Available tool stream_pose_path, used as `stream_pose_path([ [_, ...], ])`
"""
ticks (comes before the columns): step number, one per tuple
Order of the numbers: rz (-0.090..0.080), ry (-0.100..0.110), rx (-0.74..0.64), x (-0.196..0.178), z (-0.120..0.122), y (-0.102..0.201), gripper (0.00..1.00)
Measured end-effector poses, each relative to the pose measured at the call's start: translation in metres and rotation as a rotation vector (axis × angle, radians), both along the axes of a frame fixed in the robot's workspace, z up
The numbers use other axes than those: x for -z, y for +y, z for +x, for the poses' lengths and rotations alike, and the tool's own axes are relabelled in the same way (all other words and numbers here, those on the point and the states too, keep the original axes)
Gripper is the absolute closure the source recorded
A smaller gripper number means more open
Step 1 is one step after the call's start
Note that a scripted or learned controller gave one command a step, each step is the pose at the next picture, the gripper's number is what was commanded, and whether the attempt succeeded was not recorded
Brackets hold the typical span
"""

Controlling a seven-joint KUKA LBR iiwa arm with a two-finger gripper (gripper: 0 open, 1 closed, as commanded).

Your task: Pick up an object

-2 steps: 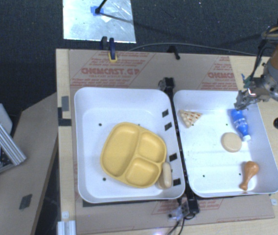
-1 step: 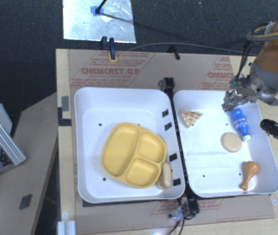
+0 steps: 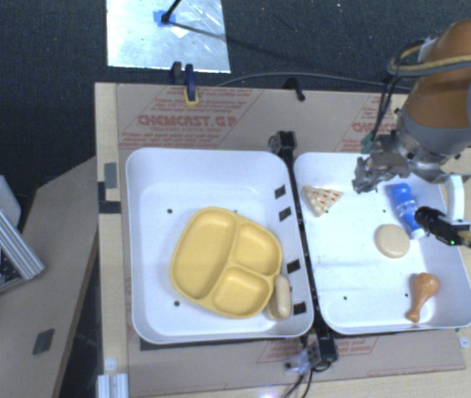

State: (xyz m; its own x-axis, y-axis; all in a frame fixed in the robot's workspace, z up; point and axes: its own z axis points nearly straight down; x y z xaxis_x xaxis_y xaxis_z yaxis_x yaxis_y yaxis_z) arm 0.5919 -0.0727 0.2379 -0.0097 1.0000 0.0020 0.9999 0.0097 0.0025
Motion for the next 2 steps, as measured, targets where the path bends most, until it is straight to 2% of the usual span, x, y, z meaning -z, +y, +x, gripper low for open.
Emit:
stream_pose_path([
  [2,0.0,0.001,0.0,-0.008,-0.027,0.113,1.0],
])
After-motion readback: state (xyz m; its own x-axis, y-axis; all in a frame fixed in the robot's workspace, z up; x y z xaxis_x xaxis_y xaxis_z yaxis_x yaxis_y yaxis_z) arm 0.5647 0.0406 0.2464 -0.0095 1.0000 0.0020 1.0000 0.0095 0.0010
